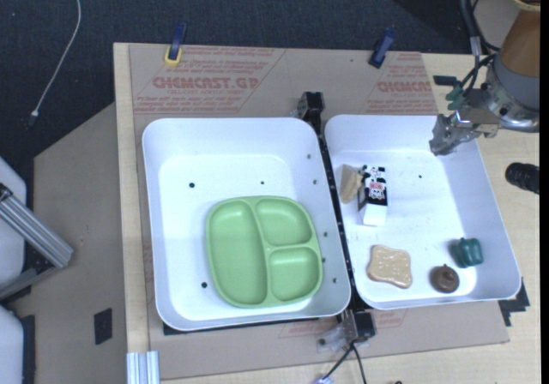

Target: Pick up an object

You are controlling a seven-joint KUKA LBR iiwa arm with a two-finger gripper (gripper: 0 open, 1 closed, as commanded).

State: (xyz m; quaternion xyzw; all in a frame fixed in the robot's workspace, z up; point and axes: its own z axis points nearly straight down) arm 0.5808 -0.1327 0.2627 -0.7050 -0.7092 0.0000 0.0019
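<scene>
The right bin [480, 177] holds several small things. A white and black cow-pattern carton [374, 195] lies near its left side, with a tan wedge [348, 183] just left of it. Toward the front lie a toast slice [389, 267], a brown donut-like piece [444, 279] and a teal piece [467, 251]. My gripper [446, 139] hangs over the bin's far right corner, above and to the right of the carton, with nothing seen between its fingers.
The left bin [171, 168] holds a green three-part plate [262, 249]. Black clips [310, 105] join the bins at the back and the front. Blue clamps [382, 46] hold the cardboard at the far edge.
</scene>
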